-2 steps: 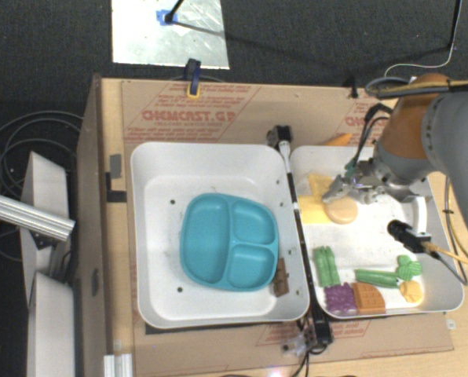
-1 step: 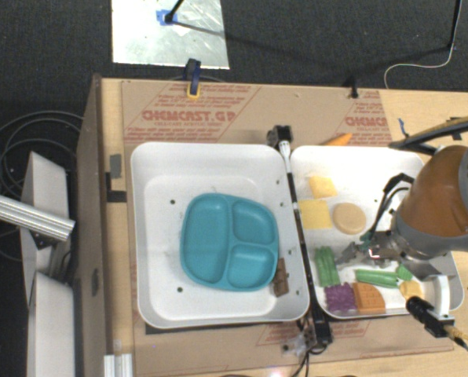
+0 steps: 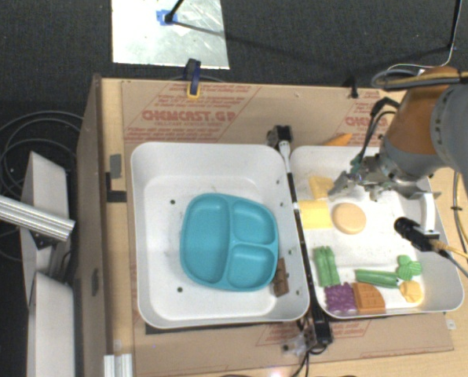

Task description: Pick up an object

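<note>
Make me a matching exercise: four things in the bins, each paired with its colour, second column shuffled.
Things:
1. divided plate
2. round flat piece
3. grape bunch
4. waffle piece

Colours:
A. purple
B. orange-brown
C. turquoise
D. pale tan

Pairs: 1-C, 2-D, 3-A, 4-B

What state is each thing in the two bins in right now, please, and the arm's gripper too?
Blue divided plate: flat, upright, in the left bin.
Round tan piece: lying loose in the right bin.
Yellow block: lying by the divider.
Green toys: lying flat.
Purple grapes: resting at the front edge.
Waffle piece: beside the grapes.
Gripper: low over the right bin, nothing seen held.
</note>
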You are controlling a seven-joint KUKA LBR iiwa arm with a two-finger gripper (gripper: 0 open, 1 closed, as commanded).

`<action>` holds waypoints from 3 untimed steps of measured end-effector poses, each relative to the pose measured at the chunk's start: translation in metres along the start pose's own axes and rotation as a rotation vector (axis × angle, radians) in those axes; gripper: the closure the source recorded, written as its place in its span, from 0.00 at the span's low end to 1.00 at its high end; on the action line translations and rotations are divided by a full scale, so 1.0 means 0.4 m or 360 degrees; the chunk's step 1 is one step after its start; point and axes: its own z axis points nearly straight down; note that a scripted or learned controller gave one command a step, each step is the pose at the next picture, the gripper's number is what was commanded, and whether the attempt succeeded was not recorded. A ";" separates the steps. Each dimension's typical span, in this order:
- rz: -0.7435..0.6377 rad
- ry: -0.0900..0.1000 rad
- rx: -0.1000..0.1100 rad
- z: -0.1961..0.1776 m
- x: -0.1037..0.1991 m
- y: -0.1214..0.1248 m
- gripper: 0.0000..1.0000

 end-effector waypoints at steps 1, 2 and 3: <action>0.0014 0.0005 0.0024 0.083 -0.036 -0.051 0.00; 0.0008 0.0004 0.0015 0.051 -0.034 -0.045 1.00; 0.0007 0.0003 0.0017 0.052 -0.035 -0.045 0.00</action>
